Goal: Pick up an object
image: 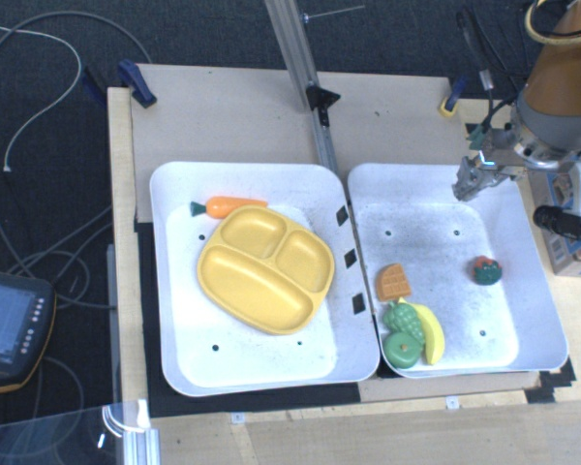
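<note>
My gripper [473, 182] hangs over the back right corner of the right bin [445, 201], with nothing visible between its fingers. Well forward of it lies a small red and green toy fruit [486, 270]. Near the bin's front left corner sit a tan cracker-like piece [393, 282], a bunch of green grapes [403, 318], a yellow banana [429, 333] and a green apple [401, 350], packed close together.
The left bin [174, 356] holds a yellow divided plate [265, 267] and an orange carrot [230, 204] behind it. A grey metal post [295, 46] rises from between the bins at the back. Blue clamps sit at the bench's back corners.
</note>
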`<state>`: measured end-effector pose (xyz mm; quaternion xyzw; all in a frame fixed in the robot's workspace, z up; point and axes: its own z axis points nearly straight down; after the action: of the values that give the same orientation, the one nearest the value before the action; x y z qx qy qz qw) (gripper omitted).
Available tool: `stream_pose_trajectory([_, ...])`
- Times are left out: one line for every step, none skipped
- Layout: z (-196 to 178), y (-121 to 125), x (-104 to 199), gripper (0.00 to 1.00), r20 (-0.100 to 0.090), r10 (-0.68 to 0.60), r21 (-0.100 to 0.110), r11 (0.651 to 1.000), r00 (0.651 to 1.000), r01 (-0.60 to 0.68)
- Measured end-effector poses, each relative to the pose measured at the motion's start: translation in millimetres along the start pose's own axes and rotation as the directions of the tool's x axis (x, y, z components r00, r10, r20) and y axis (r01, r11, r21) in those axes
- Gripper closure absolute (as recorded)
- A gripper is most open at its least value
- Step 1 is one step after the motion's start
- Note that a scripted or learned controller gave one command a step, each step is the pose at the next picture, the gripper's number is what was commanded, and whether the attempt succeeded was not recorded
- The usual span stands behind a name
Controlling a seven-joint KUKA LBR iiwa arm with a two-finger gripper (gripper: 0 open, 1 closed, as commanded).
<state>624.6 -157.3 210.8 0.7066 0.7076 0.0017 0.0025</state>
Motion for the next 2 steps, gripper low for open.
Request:
stream_pose_trajectory([-15.2, 3.4, 54.9, 1.00, -0.003, -0.005, 0.001, 1.000, 1.000, 0.005])
stream_pose_trajectory([-24.0, -1.4, 114.4, 1.00, -0.005, -0.006, 0.006, 1.000, 1.000, 0.006])
